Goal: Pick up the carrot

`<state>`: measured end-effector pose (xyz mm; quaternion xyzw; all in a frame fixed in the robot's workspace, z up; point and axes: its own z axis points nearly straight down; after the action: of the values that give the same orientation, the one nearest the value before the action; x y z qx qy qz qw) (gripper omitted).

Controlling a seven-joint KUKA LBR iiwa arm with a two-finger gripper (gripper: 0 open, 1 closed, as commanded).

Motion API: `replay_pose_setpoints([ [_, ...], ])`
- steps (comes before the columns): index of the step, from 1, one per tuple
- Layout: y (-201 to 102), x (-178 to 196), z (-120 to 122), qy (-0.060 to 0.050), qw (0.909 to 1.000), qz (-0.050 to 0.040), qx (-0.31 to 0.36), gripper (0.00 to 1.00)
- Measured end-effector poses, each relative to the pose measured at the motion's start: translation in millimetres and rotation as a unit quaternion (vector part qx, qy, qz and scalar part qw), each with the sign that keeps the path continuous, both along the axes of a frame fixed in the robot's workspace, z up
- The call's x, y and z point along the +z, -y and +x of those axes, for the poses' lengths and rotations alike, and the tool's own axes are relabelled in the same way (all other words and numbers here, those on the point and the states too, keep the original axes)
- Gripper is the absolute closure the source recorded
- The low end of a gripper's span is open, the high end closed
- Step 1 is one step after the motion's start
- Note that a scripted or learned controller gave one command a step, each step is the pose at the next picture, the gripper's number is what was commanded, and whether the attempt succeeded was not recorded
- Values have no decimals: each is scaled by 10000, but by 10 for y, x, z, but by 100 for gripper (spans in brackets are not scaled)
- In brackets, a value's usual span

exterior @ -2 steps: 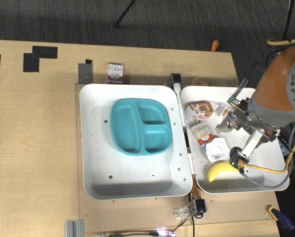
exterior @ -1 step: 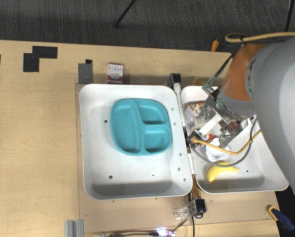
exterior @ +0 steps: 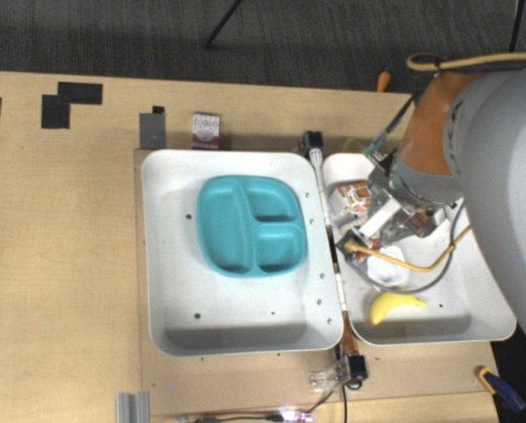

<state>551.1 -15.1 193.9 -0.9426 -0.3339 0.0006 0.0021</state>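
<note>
The arm [exterior: 474, 148] fills most of the right bin [exterior: 474, 324], leaving little room there. The left bin [exterior: 170, 324] has a teal divided plate [exterior: 249, 225] at its middle and bare floor all round. The gripper [exterior: 361, 241] sits low by the wall between the bins; open or closed, I cannot tell. An orange piece, probably the carrot [exterior: 381, 256], lies just beside it. A banana [exterior: 395, 306] rests near the front edge.
</note>
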Motion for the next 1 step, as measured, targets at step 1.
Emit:
replay_pose_setpoints([
  [1, 277, -105, -638, -21, 9726, -6, -2326, 100],
])
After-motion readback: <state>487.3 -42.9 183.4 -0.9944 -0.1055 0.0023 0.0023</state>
